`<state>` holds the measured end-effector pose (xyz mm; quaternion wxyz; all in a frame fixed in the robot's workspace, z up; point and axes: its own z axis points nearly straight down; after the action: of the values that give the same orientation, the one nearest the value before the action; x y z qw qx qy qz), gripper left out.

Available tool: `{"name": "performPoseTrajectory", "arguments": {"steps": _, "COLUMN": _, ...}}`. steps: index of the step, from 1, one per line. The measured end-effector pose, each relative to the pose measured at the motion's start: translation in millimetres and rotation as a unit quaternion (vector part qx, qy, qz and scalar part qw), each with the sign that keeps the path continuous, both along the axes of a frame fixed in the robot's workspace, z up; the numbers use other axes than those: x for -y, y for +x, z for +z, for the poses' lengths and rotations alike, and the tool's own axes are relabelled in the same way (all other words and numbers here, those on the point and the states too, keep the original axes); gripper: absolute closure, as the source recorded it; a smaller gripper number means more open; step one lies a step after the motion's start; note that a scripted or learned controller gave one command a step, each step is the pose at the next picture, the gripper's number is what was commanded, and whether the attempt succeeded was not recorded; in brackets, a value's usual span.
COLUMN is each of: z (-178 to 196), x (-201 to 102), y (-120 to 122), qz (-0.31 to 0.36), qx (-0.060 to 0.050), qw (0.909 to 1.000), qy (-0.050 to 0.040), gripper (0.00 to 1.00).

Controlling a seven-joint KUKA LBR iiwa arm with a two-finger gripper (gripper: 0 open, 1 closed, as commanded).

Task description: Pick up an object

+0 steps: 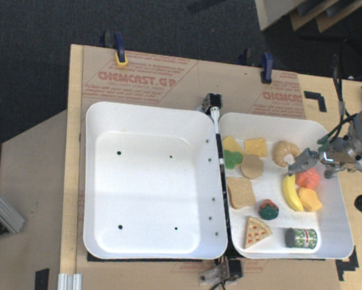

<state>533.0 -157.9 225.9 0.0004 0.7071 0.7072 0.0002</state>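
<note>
Approach step: hand (pixel 312 161) low over right bin (pixel 345 221), finger spread cannot tell, between croissant (pixel 285 151) and tomato (pixel 308 179); next, descend squarely onto one.

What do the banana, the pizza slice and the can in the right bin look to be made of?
Banana: probably moulded plastic, uniform yellow with a slight sheen. Pizza slice: likely plastic toy food too, flat colours, matte. Can: green printed label, pale end; metal or plastic, cannot tell.

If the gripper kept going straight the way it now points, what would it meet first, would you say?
Probably the croissant: the gripper points left from the right edge, low over the right bin. Its height is unclear, so it might pass above.
</note>
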Motion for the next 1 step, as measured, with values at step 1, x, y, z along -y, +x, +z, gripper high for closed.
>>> {"name": "performPoseTrajectory", "arguments": {"steps": 1, "z": -139.3, "x": -55.0, "y": 20.2, "qz": 0.001, "qx": -0.002, "qw": 1.0, "qy": 0.001, "gripper": 0.0}}
